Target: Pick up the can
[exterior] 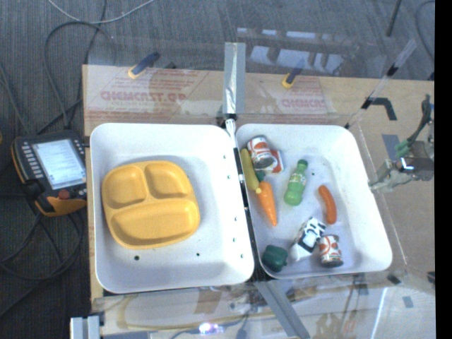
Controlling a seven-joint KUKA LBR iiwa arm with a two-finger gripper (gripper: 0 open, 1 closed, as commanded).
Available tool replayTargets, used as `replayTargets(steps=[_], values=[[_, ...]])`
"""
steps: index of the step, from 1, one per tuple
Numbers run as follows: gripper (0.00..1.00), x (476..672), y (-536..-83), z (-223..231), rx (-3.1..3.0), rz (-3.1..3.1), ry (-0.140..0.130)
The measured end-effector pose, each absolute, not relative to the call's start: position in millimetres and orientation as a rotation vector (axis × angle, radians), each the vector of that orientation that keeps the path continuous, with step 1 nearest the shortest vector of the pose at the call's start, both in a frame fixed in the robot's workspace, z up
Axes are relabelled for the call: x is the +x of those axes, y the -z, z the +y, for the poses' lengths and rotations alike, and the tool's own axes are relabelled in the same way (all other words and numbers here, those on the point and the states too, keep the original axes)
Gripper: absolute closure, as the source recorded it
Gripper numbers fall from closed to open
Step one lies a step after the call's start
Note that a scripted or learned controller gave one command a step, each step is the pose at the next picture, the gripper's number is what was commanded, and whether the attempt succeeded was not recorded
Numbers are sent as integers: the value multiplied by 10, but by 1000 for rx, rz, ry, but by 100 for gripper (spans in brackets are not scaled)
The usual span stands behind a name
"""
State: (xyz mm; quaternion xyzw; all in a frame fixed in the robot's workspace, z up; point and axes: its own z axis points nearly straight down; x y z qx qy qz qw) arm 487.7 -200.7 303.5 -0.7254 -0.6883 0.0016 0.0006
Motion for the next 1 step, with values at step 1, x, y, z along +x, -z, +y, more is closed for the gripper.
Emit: replayTargets(steps=[1], values=[[100, 4840, -3063, -2206, -2032, -2397, -4]])
